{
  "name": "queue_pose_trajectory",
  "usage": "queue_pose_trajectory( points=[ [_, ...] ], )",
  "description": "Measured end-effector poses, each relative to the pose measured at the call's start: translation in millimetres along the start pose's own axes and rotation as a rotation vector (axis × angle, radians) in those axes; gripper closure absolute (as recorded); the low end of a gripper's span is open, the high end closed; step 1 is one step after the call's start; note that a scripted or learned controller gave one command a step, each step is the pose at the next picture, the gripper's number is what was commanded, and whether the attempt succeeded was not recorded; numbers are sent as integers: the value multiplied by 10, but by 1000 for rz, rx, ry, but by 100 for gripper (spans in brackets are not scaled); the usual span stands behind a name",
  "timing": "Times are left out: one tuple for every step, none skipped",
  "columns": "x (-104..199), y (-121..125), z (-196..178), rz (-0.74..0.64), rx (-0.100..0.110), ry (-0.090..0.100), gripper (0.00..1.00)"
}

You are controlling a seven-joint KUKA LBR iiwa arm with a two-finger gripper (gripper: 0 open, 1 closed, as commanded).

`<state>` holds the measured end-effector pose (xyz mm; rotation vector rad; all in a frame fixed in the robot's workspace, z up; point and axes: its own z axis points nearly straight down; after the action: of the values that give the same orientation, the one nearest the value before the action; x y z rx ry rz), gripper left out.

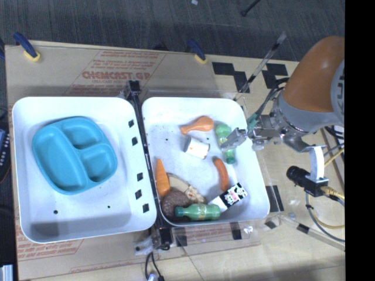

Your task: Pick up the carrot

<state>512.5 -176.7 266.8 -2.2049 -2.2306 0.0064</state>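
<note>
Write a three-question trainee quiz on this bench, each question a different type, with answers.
1. True or false: the carrot lies in the right bin.
2. What sits in the left bin? A) blue tray B) green bottle C) chicken leg
3. Fill in: the pincer hangs over the right bin's ____ side, far from the carrot.

Key
1. True; it lies along that bin's left wall.
2. A, the blue tray.
3. Right.

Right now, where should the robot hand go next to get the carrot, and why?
Probably toward the left wall of the right bin. The gripper hovers near that bin's right side, by a green toy, while the carrot lies against the left wall, beside a brown lump. So it must cross the bin first.
</note>
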Motion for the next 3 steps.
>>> queue_pose_trajectory(
  points=[
    [745, -190, 1325, -164, 10, 3, 0],
    [804, 374, 1693, -161, 2, -1, 0],
    [621, 916, 1754, -120, 6, -2, 0]
  ],
)
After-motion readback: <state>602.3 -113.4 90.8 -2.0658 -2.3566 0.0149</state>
